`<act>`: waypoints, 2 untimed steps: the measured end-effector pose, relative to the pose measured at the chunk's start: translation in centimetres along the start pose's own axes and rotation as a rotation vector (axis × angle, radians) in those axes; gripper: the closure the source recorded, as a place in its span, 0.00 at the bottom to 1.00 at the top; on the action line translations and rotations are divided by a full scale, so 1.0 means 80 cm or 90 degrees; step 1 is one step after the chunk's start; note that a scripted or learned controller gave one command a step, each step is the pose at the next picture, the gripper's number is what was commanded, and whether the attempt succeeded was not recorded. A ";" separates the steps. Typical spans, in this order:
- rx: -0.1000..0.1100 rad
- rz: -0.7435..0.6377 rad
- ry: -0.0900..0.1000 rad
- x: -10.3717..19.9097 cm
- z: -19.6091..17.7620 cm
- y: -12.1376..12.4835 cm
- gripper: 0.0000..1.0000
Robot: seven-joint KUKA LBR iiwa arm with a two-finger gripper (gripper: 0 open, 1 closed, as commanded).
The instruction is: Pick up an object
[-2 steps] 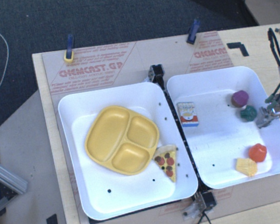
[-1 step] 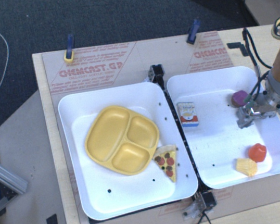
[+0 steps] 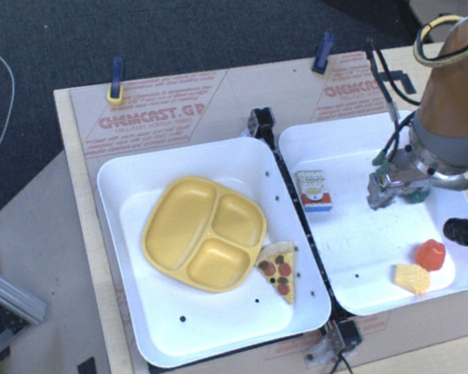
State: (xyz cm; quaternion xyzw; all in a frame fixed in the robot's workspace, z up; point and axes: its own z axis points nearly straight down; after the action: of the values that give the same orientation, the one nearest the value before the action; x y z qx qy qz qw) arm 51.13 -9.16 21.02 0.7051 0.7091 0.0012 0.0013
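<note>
Left bin [image 3: 128, 242]: a yellow divided plate [image 3: 203, 233] is seen at centre, with a toy pizza slice [image 3: 281, 271] just beside its lower right edge. Right bin [image 3: 365, 289]: a small white carton [image 3: 314, 190] is placed near the left wall; an orange-red piece [image 3: 431, 254] and a yellow piece [image 3: 411, 278] lie touching at lower right. Gripper [image 3: 393, 187]: positioned above the bin floor, right of the carton; finger state cannot be told; nothing is seen held

So there's two white bins: the left bin [image 3: 124, 243] and the right bin [image 3: 365, 293]. Left one has one yellow divided plate [image 3: 201, 231] and one toy pizza slice [image 3: 280, 269]. Right one's got one small carton [image 3: 314, 190], one red piece [image 3: 431, 254] and one yellow piece [image 3: 411, 278].
</note>
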 end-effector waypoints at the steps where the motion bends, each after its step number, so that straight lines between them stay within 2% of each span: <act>1: 0.001 -0.001 0.001 0.074 -0.006 0.014 1.00; 2: 0.000 0.001 0.000 0.146 -0.015 0.041 1.00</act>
State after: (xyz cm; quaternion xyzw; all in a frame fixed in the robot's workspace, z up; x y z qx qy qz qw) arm 54.36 2.50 22.23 0.7055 0.7087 0.0012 0.0011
